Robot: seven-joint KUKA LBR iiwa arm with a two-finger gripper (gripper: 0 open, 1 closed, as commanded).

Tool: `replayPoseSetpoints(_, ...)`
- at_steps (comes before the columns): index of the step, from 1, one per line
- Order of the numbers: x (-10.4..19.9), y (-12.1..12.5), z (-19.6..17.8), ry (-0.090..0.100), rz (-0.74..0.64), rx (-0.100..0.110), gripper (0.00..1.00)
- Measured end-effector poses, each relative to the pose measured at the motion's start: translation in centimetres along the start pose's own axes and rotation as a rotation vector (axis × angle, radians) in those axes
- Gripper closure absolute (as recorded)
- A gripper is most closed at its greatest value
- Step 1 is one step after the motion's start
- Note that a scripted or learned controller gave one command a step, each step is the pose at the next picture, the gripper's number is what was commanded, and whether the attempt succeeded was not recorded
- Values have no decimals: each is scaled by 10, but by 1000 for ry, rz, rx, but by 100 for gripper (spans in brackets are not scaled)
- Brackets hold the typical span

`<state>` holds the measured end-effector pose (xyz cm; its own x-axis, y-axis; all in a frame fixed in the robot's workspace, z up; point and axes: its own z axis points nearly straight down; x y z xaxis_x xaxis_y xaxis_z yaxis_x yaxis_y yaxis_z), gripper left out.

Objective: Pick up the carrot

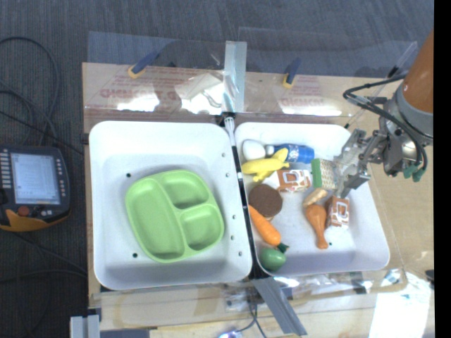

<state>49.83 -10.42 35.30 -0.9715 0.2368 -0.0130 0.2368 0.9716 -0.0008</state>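
The orange carrot (264,226) lies in the right bin (366,255), close to the divider wall, its dark green tip pointing toward the front. It sits between a brown round disc (266,199) and a green fruit (273,258). My gripper (349,167) hangs over the right side of that bin, well to the right of the carrot and farther back. Its fingers stand apart, open, with nothing between them.
The right bin also holds a yellow banana (265,166), a blue and white bottle (294,153), a drumstick (318,220) and small packets (339,213). A green divided plate (176,213) lies in the left bin (113,146). A pendant (32,185) rests left of the bench.
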Motion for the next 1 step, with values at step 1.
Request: replayPoseSetpoints(1,1,1,4,9,-2,0,0)
